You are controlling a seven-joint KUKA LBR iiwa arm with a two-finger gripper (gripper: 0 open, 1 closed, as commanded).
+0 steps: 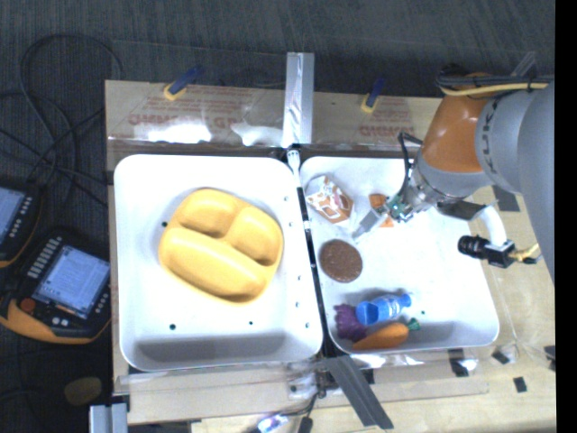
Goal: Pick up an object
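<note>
In the right bin (460,300) lie a brown round disc (342,261), a crinkled orange and white wrapper (329,200), a blue bottle (382,309), a purple item (346,318) and an orange carrot (382,336). A small orange piece (379,202) sits by the gripper. My gripper (377,220) reaches in low from the right, above and to the right of the brown disc, its grey fingers pointing down-left. I see nothing held between them. The left bin (144,323) holds a large yellow bread-shaped object (221,242).
The grey arm with its orange band (451,142) covers the right bin's upper right corner. A black part (482,247) juts over the bin's right side. A divider wall (306,251) separates the bins. Handheld devices (54,282) and cables lie left of the bench.
</note>
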